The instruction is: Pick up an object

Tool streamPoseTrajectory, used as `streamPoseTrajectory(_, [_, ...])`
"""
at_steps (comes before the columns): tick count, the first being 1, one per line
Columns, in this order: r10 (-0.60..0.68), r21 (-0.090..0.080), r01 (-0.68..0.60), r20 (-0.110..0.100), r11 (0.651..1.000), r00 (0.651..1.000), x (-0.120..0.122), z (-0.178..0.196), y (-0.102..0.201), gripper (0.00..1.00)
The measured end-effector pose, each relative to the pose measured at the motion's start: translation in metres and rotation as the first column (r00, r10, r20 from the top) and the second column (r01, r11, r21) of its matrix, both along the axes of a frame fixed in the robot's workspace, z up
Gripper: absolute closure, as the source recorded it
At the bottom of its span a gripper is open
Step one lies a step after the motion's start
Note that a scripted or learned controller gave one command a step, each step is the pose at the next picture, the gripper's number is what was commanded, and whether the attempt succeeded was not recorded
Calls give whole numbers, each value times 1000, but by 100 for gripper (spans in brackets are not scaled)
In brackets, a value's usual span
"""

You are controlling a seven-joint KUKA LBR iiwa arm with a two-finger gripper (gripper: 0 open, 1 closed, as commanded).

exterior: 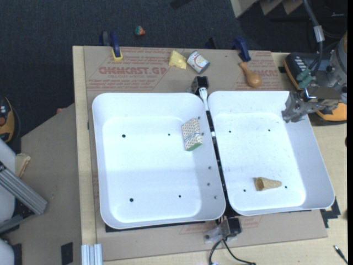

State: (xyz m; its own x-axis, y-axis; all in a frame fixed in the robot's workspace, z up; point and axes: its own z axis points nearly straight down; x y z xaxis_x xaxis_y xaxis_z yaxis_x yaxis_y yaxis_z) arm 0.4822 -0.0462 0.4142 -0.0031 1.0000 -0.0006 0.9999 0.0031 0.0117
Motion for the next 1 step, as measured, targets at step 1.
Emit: streamPoseTrajectory(1, [10,3,-10,-22,1000,1000,4,-93,127,100])
